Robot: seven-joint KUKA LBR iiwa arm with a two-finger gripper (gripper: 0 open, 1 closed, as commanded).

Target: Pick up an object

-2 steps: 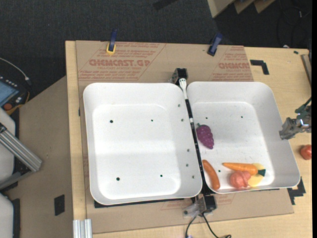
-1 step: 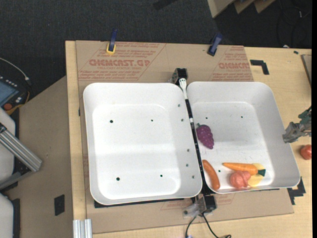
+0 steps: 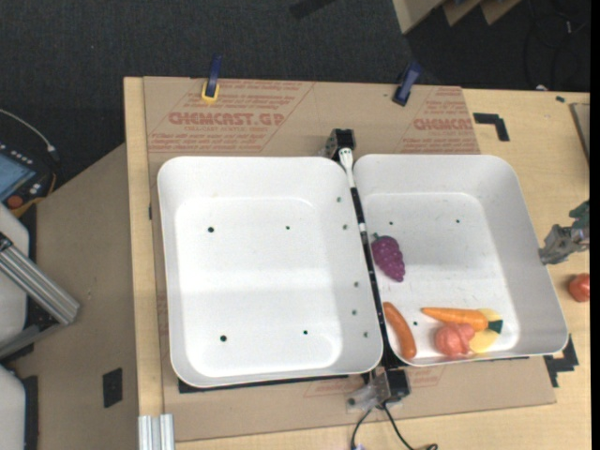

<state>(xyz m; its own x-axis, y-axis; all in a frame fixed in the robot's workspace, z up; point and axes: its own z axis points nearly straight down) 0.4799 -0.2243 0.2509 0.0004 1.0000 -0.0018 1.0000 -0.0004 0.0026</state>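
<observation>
The right bin [image 3: 487, 181] holds a purple bunch of grapes [image 3: 388, 257] near its left wall. Along its front edge lie an orange carrot [image 3: 457, 316], a long orange-red piece [image 3: 400, 331], a pink-red lump [image 3: 452, 339] and a small yellow piece [image 3: 483, 342]. A grey part of my gripper [image 3: 563, 242] pokes in at the right edge of the view, just outside the right bin's right rim. It is well apart from all the objects and nothing shows in it.
The left bin [image 3: 187, 279] sits beside the right one, with a black hinge strip [image 3: 360, 232] between them. A small red-orange shape [image 3: 578, 289] lies at the far right on the cardboard. Clamps [image 3: 212, 87] hold the board's back edge.
</observation>
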